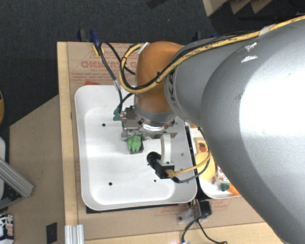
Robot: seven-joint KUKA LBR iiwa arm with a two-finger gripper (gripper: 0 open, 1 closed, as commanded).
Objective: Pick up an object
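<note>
A small green object (135, 145) lies in the left white bin (91, 151), near its middle. My gripper (131, 134) reaches down over that bin from the orange-banded wrist, and its metal end sits right at the top edge of the green object. The wrist and gripper body hide the contact, so I cannot tell whether the object is gripped or only touched.
The right bin (206, 189) is mostly covered by the grey arm; a yellow item (215, 171), a small orange-brown piece (201, 147) and a green-and-orange piece (224, 187) show in it. Cables (112, 70) loop above the left bin. A cardboard-coloured bench (68, 136) surrounds both bins.
</note>
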